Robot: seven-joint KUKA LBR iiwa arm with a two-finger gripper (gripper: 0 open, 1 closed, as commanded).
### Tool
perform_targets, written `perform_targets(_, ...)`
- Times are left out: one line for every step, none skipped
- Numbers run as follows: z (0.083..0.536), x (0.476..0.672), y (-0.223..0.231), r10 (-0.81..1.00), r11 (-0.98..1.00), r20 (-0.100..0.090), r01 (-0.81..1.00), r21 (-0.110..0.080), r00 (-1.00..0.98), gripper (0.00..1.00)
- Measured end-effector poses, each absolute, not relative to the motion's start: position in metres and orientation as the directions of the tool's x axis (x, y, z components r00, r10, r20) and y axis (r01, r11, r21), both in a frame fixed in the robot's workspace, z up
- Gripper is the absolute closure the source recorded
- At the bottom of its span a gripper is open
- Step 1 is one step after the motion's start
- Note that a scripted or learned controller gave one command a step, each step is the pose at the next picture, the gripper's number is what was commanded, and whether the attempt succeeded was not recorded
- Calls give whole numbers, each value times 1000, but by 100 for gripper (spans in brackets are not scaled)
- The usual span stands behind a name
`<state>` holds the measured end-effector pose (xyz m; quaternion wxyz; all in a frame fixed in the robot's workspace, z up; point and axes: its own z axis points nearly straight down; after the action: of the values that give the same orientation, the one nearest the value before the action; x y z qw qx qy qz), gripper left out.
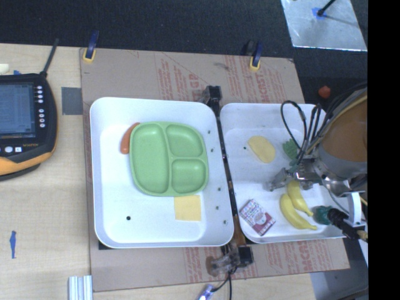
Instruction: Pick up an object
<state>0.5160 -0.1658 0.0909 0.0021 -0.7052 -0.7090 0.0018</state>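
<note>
Glossy white plastic bins (112, 167) rest on matt brown cardboard (187, 67); the green tray (167, 158) looks smooth plastic.

pendant (22, 127) left of bins | clamps (90, 47) on cardboard (187, 74) | possibly foil (322, 14) top right

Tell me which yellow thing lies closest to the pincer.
The banana, in the right bin just below the pincer. The pale oval piece and the square slice lie farther off.

Quick count: 2 shallow white plastic bins (103, 167). Left one has 1 green 3-compartment divided plate (167, 158), 1 flat yellow cheese-like square (188, 208), 1 orange sausage-shaped thing (125, 139). Right has 1 pale yellow oval chip-like piece (261, 149), 1 yellow banana bunch (295, 208), 1 red/white patterned packet (256, 217), 1 small green obj (290, 149).
</note>
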Motion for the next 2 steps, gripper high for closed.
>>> perform_targets(91, 475, -183, 1000, 5, 1, 1000, -5, -5, 0)
perform_targets(92, 496, -173, 1000, 6, 0, 1000, -3, -6, 0)
